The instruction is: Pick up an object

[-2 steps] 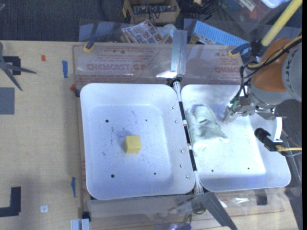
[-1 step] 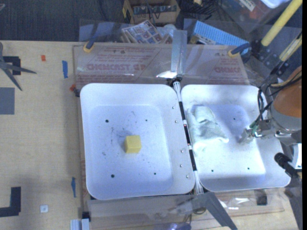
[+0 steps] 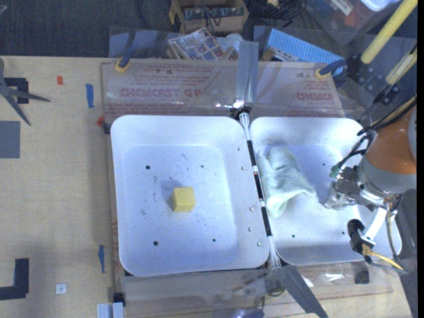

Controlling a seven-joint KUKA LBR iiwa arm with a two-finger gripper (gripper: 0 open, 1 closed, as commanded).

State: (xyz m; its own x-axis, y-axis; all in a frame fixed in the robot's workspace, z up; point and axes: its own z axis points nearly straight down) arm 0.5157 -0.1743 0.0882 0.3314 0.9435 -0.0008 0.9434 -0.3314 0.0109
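Bench seen from above at a slant, with two shallow white plastic bins side by side on a pale wooden top. The left bin [image 3: 132,138] holds a small yellow cube [image 3: 183,199] that looks like foam or sponge. It sits flat on the bin floor a little below the middle, well apart from every wall, with a few dark specks and small round holes scattered on the floor around it.

The right bin [image 3: 311,244] holds a crumpled white cloth [image 3: 281,175] with a faint greenish tint. The cloth lies against the bin's left wall, beside the divider where the two bins meet, and spreads toward the middle of the bin.

The grey robot arm with an orange band [image 3: 391,152] above its wrist reaches in from the right edge. Its two-finger gripper [image 3: 336,197] sits low over the right side of the right bin, just to the right of the cloth's lower edge and seemingly apart from it. Whether the claw is spread or closed cannot be told from this angle, and nothing can be seen between its tips. Black cables loop around the wrist.

Behind the bins stand clear plastic panels with red lettering [image 3: 165,88].
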